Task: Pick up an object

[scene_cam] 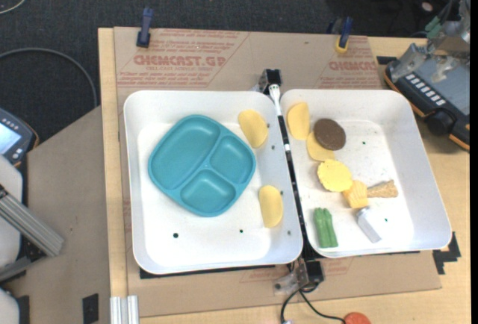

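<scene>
Camera view: the brown board (224,54) under the bins carries red print reading "CHEMCAST GP" beyond the left bin (138,188). The same word shows again beyond the right bin (418,166), where that bin's rim cuts off its lower part. The smaller lines beneath are too fine to read. A blue clamp (144,27) and a second clamp (344,33) grip the board's far edge.

The pickable things lie in both bins. In the left bin, a teal divided plate (200,175) sits near the middle, with one yellow curved piece (253,128) just beyond its far right corner and another (270,206) beside its near right edge. In the right bin, a yellow piece (298,121) lies by the shared rim. A brown disc (329,134) lies on a pale yellow slice (320,149), and a round yellow piece (334,175) is just nearer. A small orange-yellow chunk (356,195) touches a tan piece (382,189). A green item (325,227) and a small grey block (368,225) lie near the front wall.

Nothing covers these things. A black clip (271,79) sits where the bins meet. A control pendant (426,91) rests at the tabletop's far right.

Whether the hand is open or closed cannot be told.
</scene>
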Robot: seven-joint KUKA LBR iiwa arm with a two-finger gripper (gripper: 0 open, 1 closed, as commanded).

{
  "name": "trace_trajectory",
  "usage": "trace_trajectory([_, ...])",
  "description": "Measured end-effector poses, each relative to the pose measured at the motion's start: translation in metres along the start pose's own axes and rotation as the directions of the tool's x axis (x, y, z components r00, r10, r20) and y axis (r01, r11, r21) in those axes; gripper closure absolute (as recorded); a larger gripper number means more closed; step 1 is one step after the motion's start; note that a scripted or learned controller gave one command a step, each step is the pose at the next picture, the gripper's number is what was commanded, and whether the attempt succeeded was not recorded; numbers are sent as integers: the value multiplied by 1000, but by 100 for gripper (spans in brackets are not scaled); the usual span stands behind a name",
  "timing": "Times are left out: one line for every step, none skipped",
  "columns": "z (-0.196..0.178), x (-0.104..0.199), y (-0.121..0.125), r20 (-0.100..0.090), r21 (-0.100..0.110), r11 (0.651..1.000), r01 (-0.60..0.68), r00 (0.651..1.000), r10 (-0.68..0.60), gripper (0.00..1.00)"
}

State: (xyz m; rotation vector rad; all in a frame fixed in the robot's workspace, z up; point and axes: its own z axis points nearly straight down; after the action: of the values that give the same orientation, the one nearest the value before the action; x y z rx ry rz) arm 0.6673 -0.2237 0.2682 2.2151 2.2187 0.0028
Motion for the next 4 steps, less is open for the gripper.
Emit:
trace_trajectory([141,30,-4,-9,19,1000,1,1000,0,0])
trace_trajectory([167,97,-2,-7,10,1000,4,1000,-4,0])
trace_trajectory([183,123,-37,-5,11,1000,0,1000,0,0])
trace_trajectory([168,121,-35,-4,7,1000,-2,1000,2,100])
